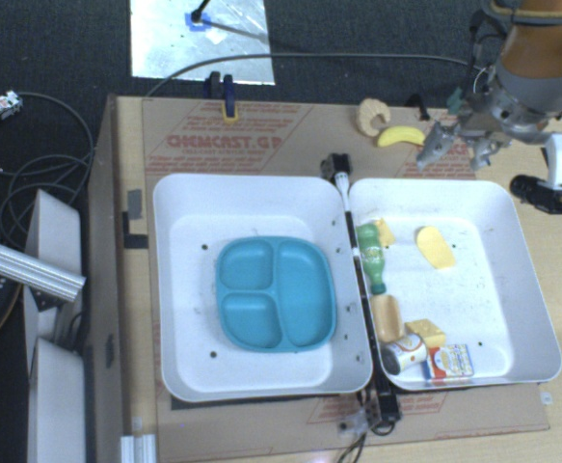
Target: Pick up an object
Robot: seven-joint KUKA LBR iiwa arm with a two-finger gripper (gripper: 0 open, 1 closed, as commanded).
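Yellow stuff everywhere in the right bin [512,222], so plenty for me to go after. From my seat the gripper [457,146] is parked up over the bench past the bin's far rim, close to the loose banana [399,136] lying outside on the cardboard. The fingers look spread a bit with nothing between them, so it's empty as far as I can see.

The closest target inside the bin is the yellow block [436,247]. It lies toward the camera from the gripper and a touch left in the view, alone on bare white floor. Its long axis runs diagonally, far-left to near-right, so I'd guess the fingers want to close across the short way.

Everything else is jammed along the divider: green bottle [370,256] lying lengthwise against the wall, a small can [405,355] and a printed packet [450,363] in the near corner. Tight room there, wall in the way.

The left bin [179,210] just has the blue divided plate [275,291]; flat and awkward, I'd skip it.
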